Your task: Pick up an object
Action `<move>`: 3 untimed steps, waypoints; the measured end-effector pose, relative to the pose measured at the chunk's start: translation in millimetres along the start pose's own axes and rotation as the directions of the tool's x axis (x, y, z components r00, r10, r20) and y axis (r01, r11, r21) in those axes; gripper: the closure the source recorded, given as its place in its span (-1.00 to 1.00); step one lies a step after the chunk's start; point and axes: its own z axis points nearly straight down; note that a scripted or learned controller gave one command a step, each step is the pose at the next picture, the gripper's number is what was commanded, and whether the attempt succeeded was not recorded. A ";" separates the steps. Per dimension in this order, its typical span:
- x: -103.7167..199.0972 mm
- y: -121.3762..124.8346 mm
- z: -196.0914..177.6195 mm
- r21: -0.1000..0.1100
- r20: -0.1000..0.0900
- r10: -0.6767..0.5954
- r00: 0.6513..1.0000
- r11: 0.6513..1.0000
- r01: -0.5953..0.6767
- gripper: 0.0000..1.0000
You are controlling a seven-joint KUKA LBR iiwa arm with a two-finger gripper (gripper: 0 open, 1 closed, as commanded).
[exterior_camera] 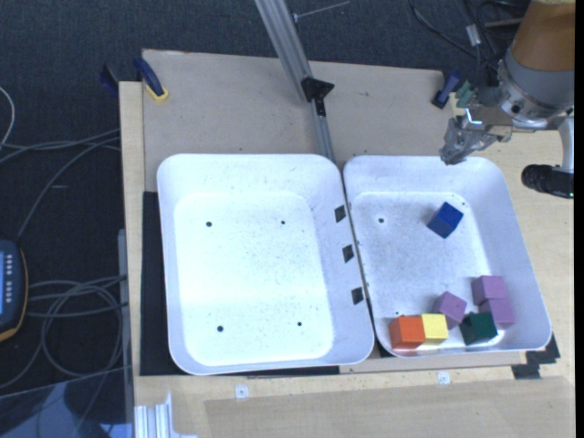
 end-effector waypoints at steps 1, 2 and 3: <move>61.2 -17.5 9.0 0.011 -0.005 -0.005 1.000 1.000 0.005 1.00; 111.0 -34.2 28.8 0.013 -0.004 -0.005 1.000 1.000 0.005 1.00; 160.7 -51.2 24.8 0.012 -0.005 -0.005 1.000 1.000 0.005 1.00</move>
